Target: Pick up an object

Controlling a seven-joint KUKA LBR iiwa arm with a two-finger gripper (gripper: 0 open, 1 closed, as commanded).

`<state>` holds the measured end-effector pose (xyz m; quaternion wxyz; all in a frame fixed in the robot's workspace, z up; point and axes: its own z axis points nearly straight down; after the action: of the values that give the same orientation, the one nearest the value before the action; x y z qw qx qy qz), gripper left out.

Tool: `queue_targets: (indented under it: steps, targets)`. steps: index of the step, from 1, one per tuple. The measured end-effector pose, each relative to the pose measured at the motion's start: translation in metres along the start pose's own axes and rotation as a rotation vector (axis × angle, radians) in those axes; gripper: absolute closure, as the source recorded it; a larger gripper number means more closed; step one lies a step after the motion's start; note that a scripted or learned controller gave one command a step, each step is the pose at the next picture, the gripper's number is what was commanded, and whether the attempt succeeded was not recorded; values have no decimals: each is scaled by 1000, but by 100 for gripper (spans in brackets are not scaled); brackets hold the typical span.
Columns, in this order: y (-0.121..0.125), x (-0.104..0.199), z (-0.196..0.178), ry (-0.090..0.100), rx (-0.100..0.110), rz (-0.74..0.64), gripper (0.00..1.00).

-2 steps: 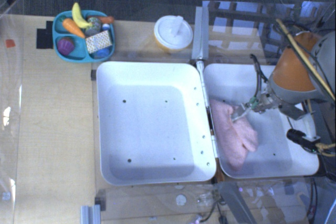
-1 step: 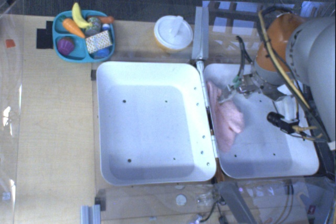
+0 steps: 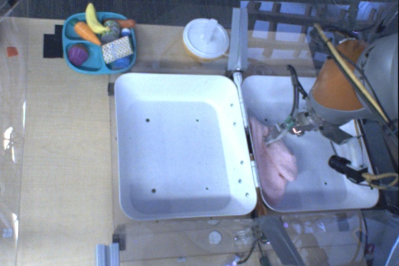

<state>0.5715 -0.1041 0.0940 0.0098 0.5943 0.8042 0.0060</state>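
Gripper (image 3: 280,132) sits low over the pink cloth (image 3: 274,162) in the right bin (image 3: 349,193), by its left wall; we cannot tell its state. We judge the grasp step underway; next, pinch firmly and lift straight up.

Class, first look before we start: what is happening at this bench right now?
A grey and orange robot arm reaches into the right bin, its gripper low over a pink cloth lying along that bin's left side. Whether it has hold of the cloth cannot be told. The left bin sits beside it, and a blue tray of toy food stands behind.
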Motion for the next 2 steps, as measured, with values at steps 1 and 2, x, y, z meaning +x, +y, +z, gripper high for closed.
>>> queue_targets:
  steps: [1,2]
  targets:
    - [-49,-3,-1,0,-2,96,0]
    - [11,4,1,0,0,69,0]
